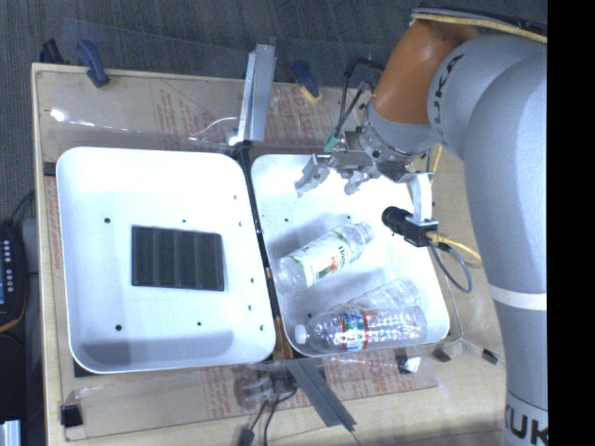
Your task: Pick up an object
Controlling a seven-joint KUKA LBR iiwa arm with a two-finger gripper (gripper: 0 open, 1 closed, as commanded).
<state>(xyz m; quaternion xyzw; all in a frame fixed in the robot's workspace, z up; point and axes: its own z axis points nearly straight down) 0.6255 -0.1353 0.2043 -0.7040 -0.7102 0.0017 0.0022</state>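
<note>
Hovering over the upper part of the right bin (279,179), the pincer (330,177) is hanging with fingers spread and nothing between them; two clear bottles are lying on their sides below it, one labelled bottle (323,256) mid-frame, a crumpled bottle (367,323) toward the lower edge; likely it is lining up a descent; the left bin (84,249) is sitting alongside on the counter (56,91).

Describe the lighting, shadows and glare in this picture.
Camera view: bright, even light washes out the white of the left bin and right bin; soft shadow pools along the left bin's lower wall. The two clear bottles catch small glints, and the lower one is hard to trace. The gripper looks slightly soft. The floor beyond is dark.
</note>
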